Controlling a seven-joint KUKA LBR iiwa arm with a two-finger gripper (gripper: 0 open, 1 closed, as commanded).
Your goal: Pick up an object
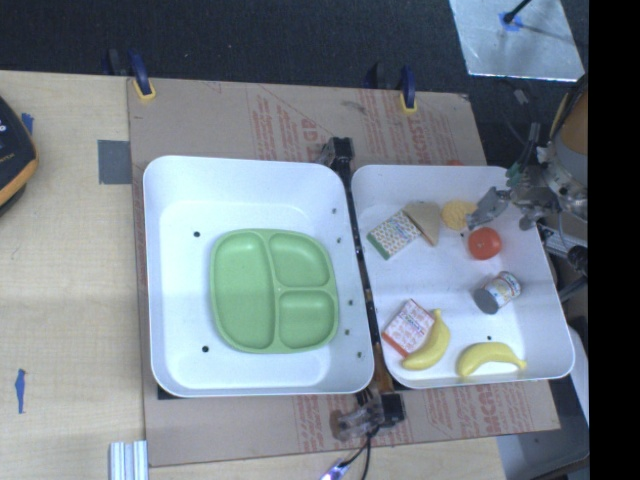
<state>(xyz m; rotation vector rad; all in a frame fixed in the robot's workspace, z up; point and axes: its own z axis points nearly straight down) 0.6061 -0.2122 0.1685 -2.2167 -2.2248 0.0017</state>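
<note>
The right bin (560, 318) holds several small items. A red tomato (484, 243) lies near its upper right, with a yellow round piece (458, 213) and a tan wedge (425, 220) to its left. My gripper (508, 212) hangs at the bin's upper right corner, just above the tomato and apart from it. It is open with nothing between its fingers. Lower in the bin lie a small grey can (497, 292), a red-and-white packet (408, 327) and two yellow bananas (432, 343) (490, 360). A green checkered packet (393, 234) sits at the upper left.
The left bin (170, 208) holds a green divided plate (275, 290). Both bins rest on a brown cardboard sheet (250, 118) clamped to the bench. The arm's body (565, 183) crowds the right bin's far right edge.
</note>
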